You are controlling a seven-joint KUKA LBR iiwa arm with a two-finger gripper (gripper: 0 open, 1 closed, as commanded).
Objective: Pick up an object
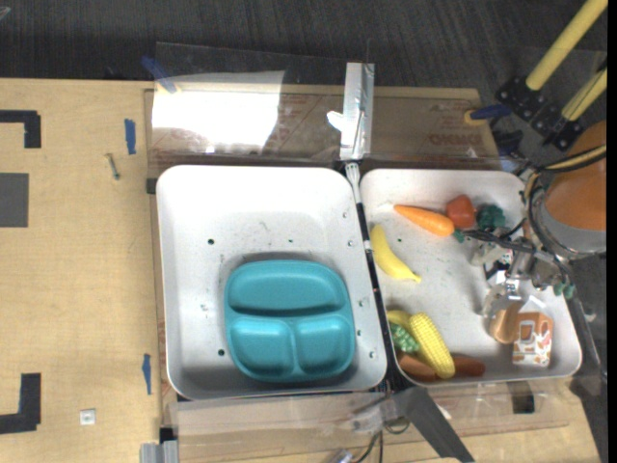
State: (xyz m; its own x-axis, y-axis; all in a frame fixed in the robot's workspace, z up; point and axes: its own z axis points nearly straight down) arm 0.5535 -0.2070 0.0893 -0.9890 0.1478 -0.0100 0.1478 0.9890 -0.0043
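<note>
Gripper (509, 280) low over right bin (453, 183), right of centre, arm (578, 205) entering from right with orange band showing. Fingers lost in dark clutter and blur; open or shut, cannot tell. Just below gripper, brown rounded item (504, 320), possibly a bread piece, touching or nearly touching the tool. Beside it to the right, small white and orange carton (533, 341) near the bin's near right corner. Far side of same bin: carrot (425, 220) lying crosswise, red and green vegetable (470, 210) at its right end. Banana (390, 256) near the bin's left wall. Near left corner: corn cob (433, 343) lying over a sausage (434, 366), green item (399, 336) just left of the cob. Left bin (193, 210) holding teal divided tray (287, 318), sitting toward the near side, three compartments up.
</note>
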